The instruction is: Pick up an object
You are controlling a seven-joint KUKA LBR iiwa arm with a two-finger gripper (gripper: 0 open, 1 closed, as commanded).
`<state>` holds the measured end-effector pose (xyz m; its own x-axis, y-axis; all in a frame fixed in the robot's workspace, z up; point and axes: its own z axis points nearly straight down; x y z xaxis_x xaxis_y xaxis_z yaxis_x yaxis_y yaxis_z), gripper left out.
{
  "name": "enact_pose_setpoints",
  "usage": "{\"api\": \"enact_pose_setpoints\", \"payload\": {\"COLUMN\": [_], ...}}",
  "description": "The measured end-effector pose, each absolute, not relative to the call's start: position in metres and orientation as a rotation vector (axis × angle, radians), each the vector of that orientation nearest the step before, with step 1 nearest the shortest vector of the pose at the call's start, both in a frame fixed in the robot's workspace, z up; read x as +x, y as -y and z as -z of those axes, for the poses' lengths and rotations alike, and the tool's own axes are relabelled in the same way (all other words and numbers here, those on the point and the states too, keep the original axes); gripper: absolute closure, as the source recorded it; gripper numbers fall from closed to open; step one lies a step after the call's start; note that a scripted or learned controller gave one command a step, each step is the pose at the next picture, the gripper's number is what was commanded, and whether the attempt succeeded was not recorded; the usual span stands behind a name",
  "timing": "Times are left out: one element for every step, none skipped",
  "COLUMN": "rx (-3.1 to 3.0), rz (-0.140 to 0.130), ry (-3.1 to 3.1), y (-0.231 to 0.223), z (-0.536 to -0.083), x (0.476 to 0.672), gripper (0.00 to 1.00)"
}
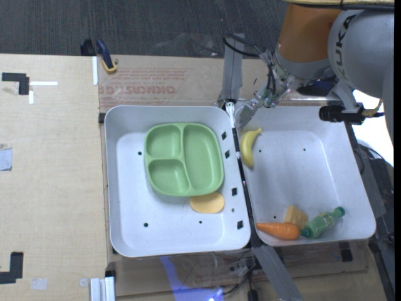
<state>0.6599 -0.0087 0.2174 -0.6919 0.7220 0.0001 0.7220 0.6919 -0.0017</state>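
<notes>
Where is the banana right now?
The banana lies in the right bin, at its upper left corner against the wall between the two bins, just below the gripper. The carrot and green bottle sit far down the same bin.

Robotics lab: KUKA arm (351, 36), white bins (125, 231), clamped bench (50, 187).

A single fixed camera sits above the bench (50, 168) and looks down at a slant, so the far edge of the bench and the dark floor beyond it lie along the top of the picture. It stands far enough back to take in both white bins whole — the left bin (122, 187) near the middle, the right bin (338, 168) toward the right. The arm (351, 24) enters from the upper right — large and close to the lens.
</notes>
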Motion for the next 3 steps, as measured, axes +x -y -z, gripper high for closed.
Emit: {"api": "enact_pose_setpoints", "payload": {"rx": [-1.252, -0.806, -1.336], "rz": [-0.004, 0.000, -0.002], "ry": [2.878, 3.032, 2.842], "y": [0.057, 0.097, 0.100], "z": [-0.203, -0.161, -0.089], "x": [0.651, 0.588, 0.631], "gripper": [0.00, 0.00, 0.00]}}
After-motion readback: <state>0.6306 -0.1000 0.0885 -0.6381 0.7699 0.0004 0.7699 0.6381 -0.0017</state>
